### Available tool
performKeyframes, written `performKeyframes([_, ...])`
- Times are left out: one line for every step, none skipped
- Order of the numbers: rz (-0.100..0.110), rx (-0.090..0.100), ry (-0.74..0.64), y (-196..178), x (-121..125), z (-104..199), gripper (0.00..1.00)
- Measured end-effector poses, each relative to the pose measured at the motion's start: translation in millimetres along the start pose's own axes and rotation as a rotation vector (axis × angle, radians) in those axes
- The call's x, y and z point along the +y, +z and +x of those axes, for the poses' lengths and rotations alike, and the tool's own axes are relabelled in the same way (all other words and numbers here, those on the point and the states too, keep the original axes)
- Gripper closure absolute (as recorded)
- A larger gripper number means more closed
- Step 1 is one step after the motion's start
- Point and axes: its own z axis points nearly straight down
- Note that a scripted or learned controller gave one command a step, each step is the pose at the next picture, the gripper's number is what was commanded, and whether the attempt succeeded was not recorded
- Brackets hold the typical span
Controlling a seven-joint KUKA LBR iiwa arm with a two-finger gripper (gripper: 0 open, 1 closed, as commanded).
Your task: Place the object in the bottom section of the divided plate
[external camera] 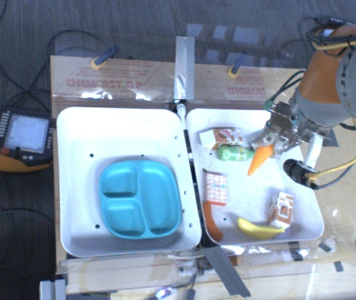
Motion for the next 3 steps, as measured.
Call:
performKeyframes([0.002,0.005,-0.029,-41.7,-39.7,74.9,1.00])
performKeyframes([0.002,0.005,-0.212,47.6,-22.0,71.3,1.00])
performKeyframes([0.002,0.007,-0.513,47.5,-118.8,98.3,1.00])
